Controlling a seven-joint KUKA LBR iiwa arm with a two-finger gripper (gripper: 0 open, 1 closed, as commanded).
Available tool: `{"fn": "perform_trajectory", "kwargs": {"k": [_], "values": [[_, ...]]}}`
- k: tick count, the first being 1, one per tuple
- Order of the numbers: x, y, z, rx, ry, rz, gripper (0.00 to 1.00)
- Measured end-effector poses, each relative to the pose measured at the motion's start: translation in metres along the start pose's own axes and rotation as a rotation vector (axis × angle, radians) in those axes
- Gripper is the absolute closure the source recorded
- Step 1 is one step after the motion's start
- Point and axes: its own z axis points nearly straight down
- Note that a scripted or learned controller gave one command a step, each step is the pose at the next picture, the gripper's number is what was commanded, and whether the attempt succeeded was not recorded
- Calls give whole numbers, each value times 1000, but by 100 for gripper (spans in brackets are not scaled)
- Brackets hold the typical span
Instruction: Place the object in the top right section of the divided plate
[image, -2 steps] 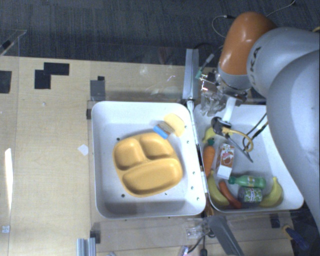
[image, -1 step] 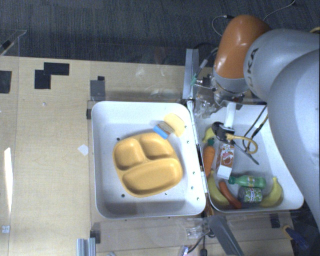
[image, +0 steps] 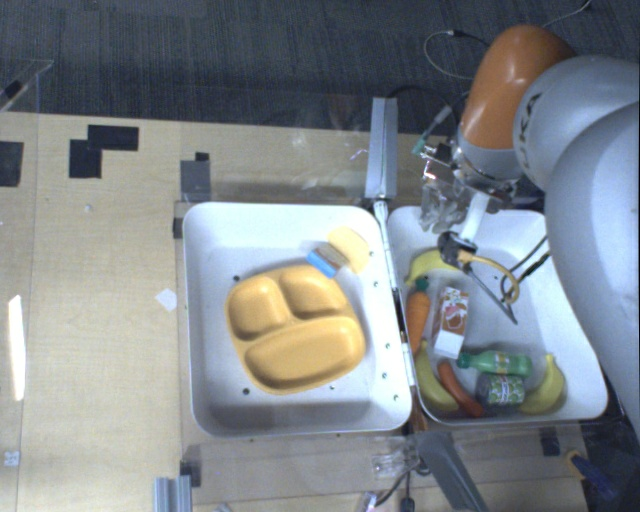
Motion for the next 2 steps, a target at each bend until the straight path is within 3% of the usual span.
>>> {"fn": "perform_trajectory", "kwargs": {"k": [1,2], "values": [[-1,-27,2,3,-2,480,100],[53,-58,-1,4,-2,423,100]]}}
